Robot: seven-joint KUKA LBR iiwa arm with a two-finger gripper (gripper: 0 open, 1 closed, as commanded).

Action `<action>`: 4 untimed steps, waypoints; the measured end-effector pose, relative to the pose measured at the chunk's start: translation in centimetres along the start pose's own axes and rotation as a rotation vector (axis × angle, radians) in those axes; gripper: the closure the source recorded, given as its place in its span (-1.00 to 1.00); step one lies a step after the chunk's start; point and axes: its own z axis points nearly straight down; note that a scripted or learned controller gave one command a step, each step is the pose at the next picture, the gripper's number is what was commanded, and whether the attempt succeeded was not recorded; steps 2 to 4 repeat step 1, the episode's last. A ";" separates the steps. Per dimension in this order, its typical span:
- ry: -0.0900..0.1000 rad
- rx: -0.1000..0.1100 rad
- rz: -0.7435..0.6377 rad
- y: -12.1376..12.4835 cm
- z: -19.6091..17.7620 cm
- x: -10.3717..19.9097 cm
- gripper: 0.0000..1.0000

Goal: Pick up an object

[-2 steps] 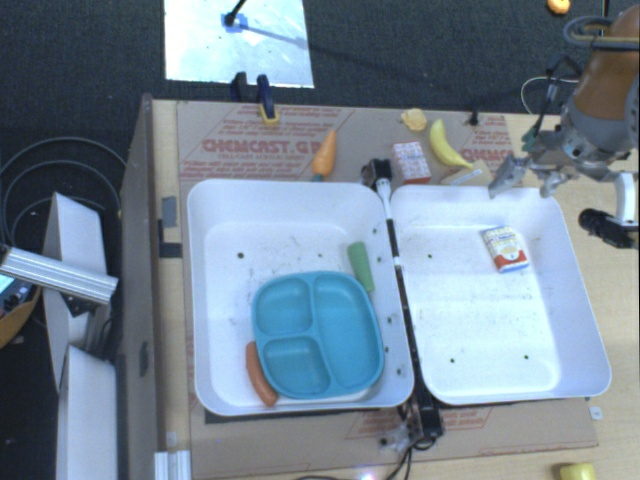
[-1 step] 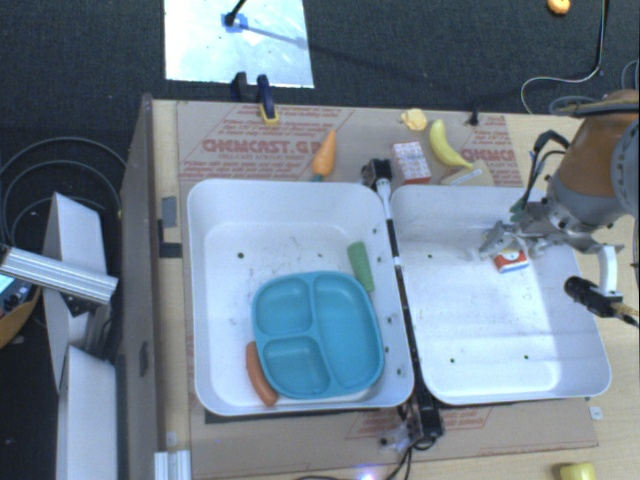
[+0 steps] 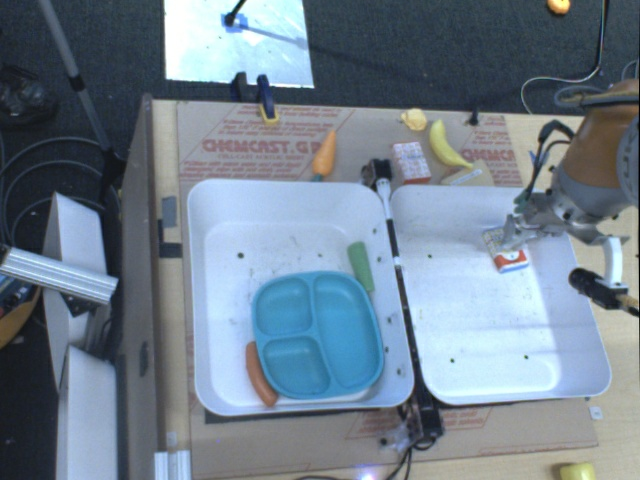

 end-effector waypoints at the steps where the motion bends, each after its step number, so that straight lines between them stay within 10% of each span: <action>1: 0.001 0.003 0.002 -1.2 -0.7 -0.3 1.00; 4: 0.001 0.003 0.002 -1.2 -0.7 -0.3 1.00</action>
